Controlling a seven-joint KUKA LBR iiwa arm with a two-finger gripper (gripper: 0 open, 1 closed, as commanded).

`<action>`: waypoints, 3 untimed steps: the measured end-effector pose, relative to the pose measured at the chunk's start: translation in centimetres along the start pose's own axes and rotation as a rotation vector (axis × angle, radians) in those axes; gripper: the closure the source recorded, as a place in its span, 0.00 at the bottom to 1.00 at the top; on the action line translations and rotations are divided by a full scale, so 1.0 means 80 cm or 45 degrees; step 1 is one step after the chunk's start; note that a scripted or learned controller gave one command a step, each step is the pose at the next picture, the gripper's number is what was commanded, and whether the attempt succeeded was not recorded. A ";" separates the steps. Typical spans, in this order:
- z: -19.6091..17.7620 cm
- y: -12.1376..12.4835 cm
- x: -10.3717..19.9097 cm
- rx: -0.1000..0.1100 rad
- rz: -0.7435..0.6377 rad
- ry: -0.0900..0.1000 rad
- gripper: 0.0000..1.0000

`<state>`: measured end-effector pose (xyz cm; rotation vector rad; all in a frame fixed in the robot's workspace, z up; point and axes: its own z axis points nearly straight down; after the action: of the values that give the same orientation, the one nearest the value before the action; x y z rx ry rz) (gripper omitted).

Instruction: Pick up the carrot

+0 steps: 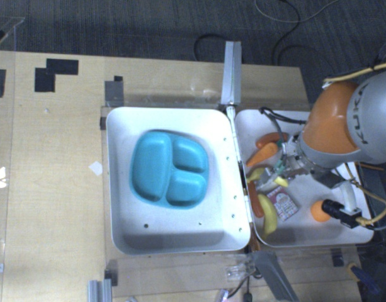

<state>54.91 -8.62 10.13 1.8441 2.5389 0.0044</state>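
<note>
While the gripper (278, 167) sits low in the right bin (306, 236), over the clutter at the bin's left side, whether it is open or closed cannot be told: clutter and blur hide it. Nothing can be seen clamped in it. Carrot (259, 157) = orange tapered piece, lying tilted, just left of the gripper and near the wall between the two bins. Contact between gripper and carrot unclear. It looks to be resting on the bin floor, not lifted.

Just above it lies a reddish long piece (272, 138). Below the gripper are a banana (267, 212) and a small printed packet (284, 204). An orange ball (317, 211) sits further right, apart from the pile. Left bin (117, 187) holds a blue divided plate (170, 168). Both bins sit on the desk (54, 168).

Progress, judged: reach done, gripper at the carrot. Grasp not confirmed and lift not done. Left: close on the carrot, raise it clear. Risk: crowded neighbours, easy to grab the wrong thing.
</note>
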 end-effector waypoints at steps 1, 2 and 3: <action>0.016 0.091 -0.051 -0.009 0.084 -0.005 0.00; 0.020 0.126 -0.066 0.035 0.051 0.014 0.00; 0.002 0.132 -0.066 0.018 0.043 0.004 1.00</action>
<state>66.55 -10.38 9.98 1.8933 2.5160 -0.0102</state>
